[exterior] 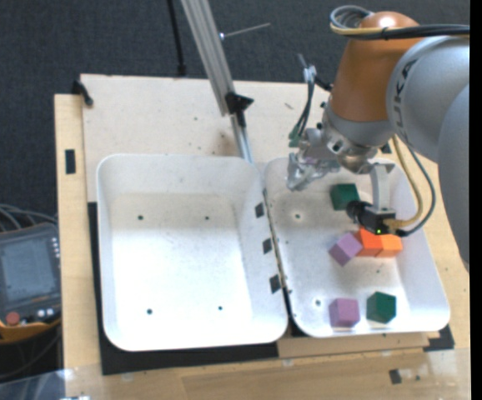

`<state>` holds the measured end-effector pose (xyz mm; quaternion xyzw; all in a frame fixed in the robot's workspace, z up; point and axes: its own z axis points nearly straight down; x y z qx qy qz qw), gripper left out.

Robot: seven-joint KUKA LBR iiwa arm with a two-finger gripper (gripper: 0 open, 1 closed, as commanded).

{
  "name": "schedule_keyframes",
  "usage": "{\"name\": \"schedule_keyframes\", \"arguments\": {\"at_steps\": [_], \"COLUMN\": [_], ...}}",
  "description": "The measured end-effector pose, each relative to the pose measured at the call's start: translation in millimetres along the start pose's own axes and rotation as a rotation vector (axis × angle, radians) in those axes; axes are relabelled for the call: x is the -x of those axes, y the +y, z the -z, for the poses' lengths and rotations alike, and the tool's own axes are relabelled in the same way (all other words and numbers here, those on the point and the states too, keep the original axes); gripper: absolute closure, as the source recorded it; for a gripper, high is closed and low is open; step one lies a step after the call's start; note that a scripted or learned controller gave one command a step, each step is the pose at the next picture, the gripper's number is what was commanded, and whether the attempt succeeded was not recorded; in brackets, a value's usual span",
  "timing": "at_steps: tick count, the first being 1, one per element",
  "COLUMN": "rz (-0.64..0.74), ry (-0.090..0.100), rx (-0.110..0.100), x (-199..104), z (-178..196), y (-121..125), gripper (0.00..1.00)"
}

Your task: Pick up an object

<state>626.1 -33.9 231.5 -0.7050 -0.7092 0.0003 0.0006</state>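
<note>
blocks (344, 249) in right bin (429, 302), left bin (107, 248) beside

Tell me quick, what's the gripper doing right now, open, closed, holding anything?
Gripper: it hangs over the far left corner of the right bin, with no block between its fingers; open or closed cannot be told.

Arm enters from the counter's right edge, orange band above wrist, wrist angled down-left. Hand (304, 173) sits low near the counter's back edge.
</note>
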Motion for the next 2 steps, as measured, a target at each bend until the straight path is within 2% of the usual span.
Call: {"name": "schedule_keyframes", "arguments": {"at_steps": [1,2], "rz": [0.002,0.002], "ry": [0.002,0.001], "rx": [0.002,0.000], "x": [-52,-108], "z": [13,3], "y": [-17,-27], "gripper": [1.00,1.00]}}
